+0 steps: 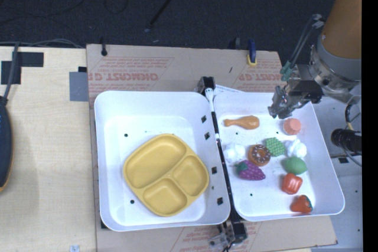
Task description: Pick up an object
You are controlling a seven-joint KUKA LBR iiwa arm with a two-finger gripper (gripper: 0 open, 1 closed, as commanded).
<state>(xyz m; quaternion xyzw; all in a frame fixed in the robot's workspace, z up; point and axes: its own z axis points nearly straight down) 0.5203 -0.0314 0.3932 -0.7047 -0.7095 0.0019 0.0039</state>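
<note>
Two white bins sit on a cardboard sheet atop a pale bench.

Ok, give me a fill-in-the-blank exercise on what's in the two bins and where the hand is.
1. The yellow divided plate lies in the ____ bin.
2. The plate has ____ compartments.
3. The hand hovers over the far end of the right bin, next to the ____ drumstick.
4. The purple toy beside the donut is a bunch of ____.

Missing words: left; three; orange; grapes
</note>
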